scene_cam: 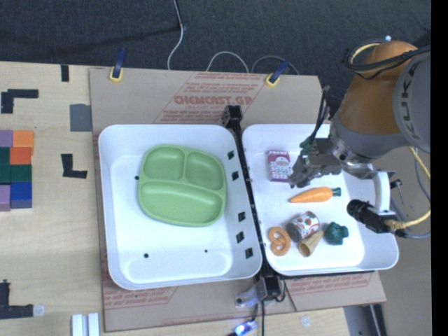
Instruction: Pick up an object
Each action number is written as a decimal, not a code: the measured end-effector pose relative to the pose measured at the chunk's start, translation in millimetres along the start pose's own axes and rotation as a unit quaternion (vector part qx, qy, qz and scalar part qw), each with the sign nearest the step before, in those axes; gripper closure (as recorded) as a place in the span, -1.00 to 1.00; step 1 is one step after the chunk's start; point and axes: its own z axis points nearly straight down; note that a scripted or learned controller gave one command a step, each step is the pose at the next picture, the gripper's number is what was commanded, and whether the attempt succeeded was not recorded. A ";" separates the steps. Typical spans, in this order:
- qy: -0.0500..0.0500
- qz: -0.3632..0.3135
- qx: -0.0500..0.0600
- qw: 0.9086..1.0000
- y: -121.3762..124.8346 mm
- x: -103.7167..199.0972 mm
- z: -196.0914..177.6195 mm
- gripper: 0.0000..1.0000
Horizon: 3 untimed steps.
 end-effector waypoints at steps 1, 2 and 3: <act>0.000 0.000 0.001 1.000 -5.3 52.6 14.5 1.00; 0.001 -0.001 0.000 1.000 -12.0 104.5 4.7 1.00; 0.000 0.000 0.001 1.000 -18.8 158.5 20.0 1.00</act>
